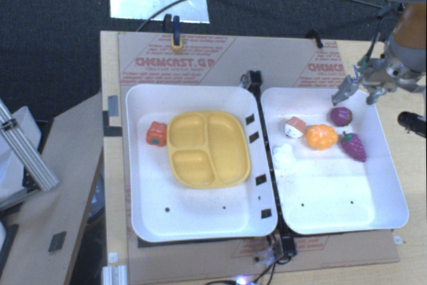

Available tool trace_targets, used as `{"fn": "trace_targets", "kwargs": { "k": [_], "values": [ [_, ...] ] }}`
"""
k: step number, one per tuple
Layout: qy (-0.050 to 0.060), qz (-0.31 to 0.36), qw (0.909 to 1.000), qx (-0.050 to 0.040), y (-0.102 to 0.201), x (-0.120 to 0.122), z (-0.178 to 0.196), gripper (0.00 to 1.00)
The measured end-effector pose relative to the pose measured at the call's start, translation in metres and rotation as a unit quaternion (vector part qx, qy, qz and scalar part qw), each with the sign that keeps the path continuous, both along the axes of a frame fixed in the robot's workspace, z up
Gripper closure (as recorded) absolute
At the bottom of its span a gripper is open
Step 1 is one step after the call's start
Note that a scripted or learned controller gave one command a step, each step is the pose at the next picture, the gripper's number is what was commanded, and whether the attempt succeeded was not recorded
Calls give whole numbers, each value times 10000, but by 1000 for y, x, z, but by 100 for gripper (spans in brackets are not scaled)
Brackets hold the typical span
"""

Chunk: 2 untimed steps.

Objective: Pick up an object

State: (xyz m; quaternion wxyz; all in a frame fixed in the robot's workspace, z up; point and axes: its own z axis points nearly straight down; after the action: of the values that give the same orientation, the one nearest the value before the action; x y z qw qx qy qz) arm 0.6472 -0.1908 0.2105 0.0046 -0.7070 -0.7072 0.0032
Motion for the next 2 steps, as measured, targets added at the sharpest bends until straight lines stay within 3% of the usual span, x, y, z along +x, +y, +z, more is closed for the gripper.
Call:
{"fn": "trace_targets", "kwargs": {
  "k": [1, 2],
  "values": [
    [-62, 15, 10000, -13, 1, 3, 9, 0],
    [-47, 4, 10000, -12, -7, 0, -50, 0]
  ]
}}
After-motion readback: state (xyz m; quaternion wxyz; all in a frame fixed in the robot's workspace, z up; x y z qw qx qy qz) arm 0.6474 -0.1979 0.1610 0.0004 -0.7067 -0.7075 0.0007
